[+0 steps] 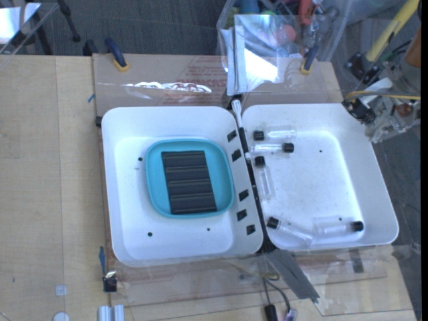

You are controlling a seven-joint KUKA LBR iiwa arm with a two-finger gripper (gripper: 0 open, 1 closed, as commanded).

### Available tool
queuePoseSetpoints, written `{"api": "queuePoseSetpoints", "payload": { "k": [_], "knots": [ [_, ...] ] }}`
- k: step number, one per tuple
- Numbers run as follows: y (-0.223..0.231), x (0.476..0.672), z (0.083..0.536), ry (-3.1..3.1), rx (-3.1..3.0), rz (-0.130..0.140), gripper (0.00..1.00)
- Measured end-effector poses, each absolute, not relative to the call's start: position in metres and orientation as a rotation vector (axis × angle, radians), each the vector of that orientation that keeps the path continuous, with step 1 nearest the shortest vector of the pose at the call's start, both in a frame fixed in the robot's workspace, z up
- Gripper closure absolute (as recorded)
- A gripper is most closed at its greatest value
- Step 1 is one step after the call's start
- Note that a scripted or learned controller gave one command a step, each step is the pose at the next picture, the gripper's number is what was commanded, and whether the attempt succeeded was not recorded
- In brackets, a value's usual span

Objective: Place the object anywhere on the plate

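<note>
On the left bin (pixel 120 179) sits the plate (pixel 155 179), carrying only a dark ribbed block (pixel 189 181). Vials (pixel 271 148) lie in the right bin (pixel 374 199), along its left and near edges. Nothing is placed yet. My gripper's state I cannot tell.

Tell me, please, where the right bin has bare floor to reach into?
The right bin's middle and right side are bare. Clear vials crowd its left wall and front edge; two more lie near the back left corner.
</note>
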State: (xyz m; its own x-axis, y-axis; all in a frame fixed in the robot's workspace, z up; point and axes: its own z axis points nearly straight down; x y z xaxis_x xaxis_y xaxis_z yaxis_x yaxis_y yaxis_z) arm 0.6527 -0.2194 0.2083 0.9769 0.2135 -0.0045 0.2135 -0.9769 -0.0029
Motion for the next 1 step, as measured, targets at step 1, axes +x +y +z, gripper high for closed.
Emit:
{"api": "queuePoseSetpoints", "payload": {
  "k": [1],
  "knots": [
    [-0.2194,0.6527,0.2082,-0.336,-3.121,0.008,0.0]
  ]
}}
